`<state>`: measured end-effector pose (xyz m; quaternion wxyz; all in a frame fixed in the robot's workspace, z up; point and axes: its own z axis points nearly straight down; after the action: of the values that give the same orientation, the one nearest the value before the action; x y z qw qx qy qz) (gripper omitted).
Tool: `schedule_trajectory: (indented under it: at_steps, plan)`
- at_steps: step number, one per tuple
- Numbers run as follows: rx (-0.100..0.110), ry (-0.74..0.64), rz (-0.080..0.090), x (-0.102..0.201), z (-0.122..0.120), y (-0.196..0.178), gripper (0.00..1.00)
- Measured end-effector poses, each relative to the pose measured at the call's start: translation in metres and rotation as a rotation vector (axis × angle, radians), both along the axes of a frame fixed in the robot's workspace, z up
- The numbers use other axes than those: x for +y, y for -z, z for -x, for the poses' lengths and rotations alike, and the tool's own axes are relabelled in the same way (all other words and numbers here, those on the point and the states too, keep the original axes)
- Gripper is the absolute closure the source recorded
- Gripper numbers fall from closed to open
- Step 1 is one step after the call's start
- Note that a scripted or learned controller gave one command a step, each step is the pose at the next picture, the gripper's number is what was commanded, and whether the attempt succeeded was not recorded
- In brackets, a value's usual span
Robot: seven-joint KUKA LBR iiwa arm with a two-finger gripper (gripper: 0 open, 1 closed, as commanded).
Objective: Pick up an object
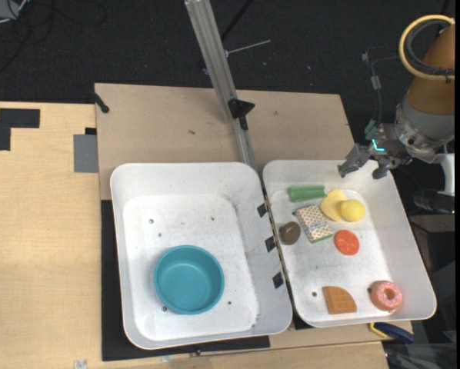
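A teal bowl [188,279] is seen in the lower part of the left bin [138,179], with bare floor above it. In the right bin [411,241], a green block [306,193], brown piece [290,233], checkered block [315,223], yellow toy [344,207], red ball [347,242], orange wedge [339,300] and pink doughnut [385,295] are scattered. The gripper [368,164] is held over the upper right rim, fingers spread wide, nothing between them.

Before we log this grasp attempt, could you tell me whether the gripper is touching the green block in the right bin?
Apart. In the camera view, the gripper is at the right bin's far rim, with bare white floor between it and the green block.
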<state>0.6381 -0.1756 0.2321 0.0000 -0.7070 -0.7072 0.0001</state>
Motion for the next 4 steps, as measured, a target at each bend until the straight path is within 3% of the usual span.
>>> schedule_trajectory:
  at_steps: [1,4]
  plan:
    - [0.000,0.000,0.000,0.000,0.000,0.000,0.00]
    - [-0.003,-0.001,-0.001,0.008,0.006,0.140,0.00]
